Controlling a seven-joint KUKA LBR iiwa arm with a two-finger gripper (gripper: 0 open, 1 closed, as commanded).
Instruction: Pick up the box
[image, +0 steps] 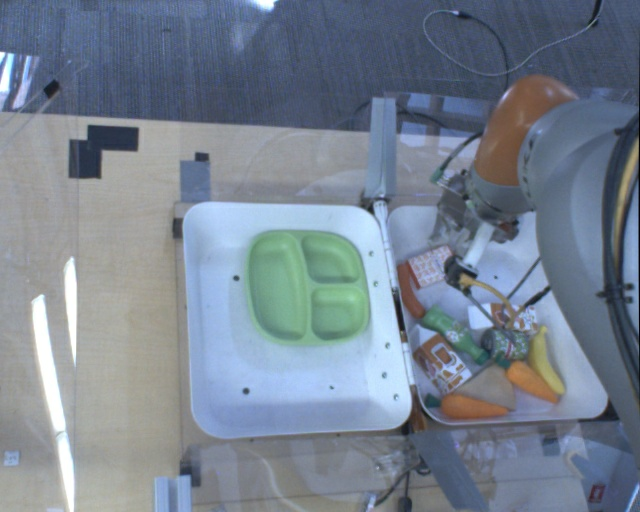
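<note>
One big grey arm filled the right side of the scene, with its orange band bulging above the wrist as it reached in over the far end of the right bin. Beside that bin, on the pale wooden bench, sat the left bin. It held a green divided plate lying flat near its middle, with one long compartment and two smaller ones. The gripper hung low over the far left part of the right bin, and from where I stood I could not tell whether it was open or closed, or whether it had hold of anything. Just beside it, towards the left wall, lay a small white box with red print, slightly tilted and close against a reddish sausage-shaped thing. Nearer the front, a green bottle lay slantwise across the bin. Below it was a second box, orange and white, touching the bottle's side. A yellow banana lay along the right wall with a carrot next to it, and another carrot rested against the front wall. A tan wedge sat between the two carrots. A small greenish can-like thing, too jumbled to name, was wedged between bottle and banana.
</note>
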